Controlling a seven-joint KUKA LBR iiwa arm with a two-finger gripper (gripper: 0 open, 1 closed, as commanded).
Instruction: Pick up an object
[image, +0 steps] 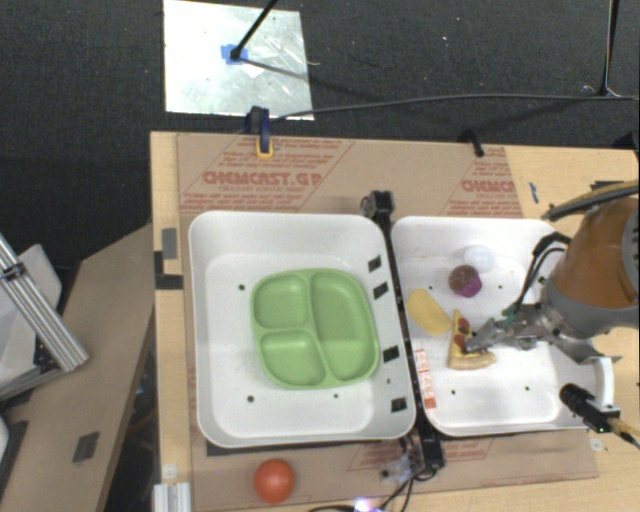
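Camera view: pizza slice (463, 345) at gripper (482, 338).

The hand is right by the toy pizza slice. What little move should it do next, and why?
Probably a small drop straight down, then a squeeze. The hand sits at the pizza slice in the right bin, but I can't tell whether the slice is between its fingers. The yellow piece and purple ball lie close by, so sideways moves might bump them.

High slanted overhead of both bins (300, 235)
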